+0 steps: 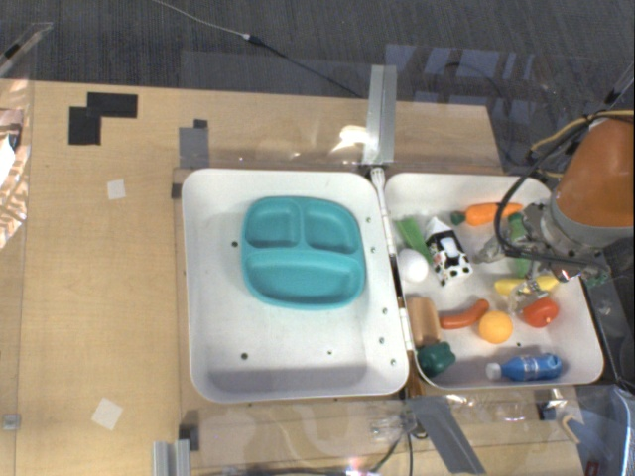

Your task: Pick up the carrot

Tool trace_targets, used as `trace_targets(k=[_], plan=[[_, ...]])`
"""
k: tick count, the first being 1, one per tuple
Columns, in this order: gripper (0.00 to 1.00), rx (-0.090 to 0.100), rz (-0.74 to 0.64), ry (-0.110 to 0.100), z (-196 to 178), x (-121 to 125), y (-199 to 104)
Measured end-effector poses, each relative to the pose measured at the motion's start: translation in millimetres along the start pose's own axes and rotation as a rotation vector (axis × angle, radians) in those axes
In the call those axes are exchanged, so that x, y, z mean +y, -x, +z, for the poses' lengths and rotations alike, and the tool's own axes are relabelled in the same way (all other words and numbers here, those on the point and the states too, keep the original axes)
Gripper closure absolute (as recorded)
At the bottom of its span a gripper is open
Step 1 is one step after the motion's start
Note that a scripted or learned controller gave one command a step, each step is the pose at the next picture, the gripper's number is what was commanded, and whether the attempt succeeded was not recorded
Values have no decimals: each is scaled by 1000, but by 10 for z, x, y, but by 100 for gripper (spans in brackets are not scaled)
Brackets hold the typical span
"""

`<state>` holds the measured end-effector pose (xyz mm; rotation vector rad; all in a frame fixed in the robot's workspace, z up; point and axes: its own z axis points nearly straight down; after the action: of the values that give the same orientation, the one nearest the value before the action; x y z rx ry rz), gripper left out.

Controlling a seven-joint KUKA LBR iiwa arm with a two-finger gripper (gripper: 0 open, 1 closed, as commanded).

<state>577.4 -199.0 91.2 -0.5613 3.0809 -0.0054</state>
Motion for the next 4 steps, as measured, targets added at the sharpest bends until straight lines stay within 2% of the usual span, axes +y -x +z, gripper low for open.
trace_targets(k=[1, 2, 3, 4], plan=[[0, -4, -160, -1, -281, -166, 578], [0, -7, 22, 2, -26, -322, 771], [0, 5, 17, 7, -39, -381, 870], [0, 2, 163, 3, -116, -386, 855]])
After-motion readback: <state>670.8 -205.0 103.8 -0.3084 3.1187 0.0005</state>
